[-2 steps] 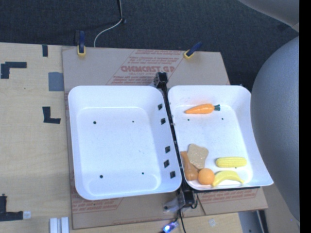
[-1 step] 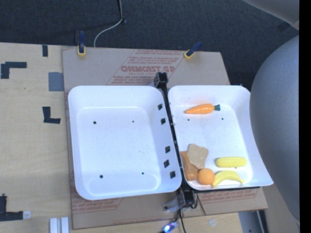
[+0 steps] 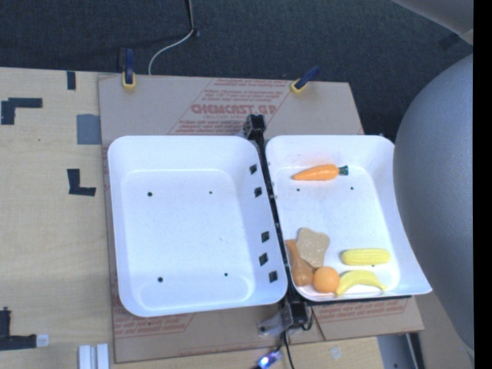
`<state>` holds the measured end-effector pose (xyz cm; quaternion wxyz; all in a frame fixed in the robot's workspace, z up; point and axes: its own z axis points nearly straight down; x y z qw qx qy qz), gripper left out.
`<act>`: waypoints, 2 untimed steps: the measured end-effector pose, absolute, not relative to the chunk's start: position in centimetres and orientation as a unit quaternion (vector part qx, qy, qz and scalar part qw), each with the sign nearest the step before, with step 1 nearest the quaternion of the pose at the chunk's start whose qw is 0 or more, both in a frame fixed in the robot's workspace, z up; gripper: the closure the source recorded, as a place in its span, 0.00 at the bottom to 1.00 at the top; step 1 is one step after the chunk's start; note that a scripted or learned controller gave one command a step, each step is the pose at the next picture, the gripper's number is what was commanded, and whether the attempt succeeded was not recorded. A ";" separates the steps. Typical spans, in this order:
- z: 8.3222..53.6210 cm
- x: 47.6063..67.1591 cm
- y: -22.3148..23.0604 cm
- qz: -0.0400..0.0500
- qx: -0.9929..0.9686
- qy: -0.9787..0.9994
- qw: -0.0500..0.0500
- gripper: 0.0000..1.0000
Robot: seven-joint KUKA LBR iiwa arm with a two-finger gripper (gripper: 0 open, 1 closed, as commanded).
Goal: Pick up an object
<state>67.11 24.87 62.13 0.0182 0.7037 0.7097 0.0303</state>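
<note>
Light: bright, even, from above
Glare: white bins nearly washed out
Shadows: faint
Focus: grey arm at right blurred

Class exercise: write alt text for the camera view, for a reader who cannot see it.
Two shallow white bins sit side by side on a bench; the right bin holds a toy carrot, corn cob, banana, orange and bread slice.

One fixed camera looks down at a slant from above on both white bins.
</note>
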 end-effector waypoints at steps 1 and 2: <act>63.1 67.3 25.1 0.040 0.703 0.709 0.023 1.00; 64.1 67.4 25.3 0.050 0.703 0.709 0.029 1.00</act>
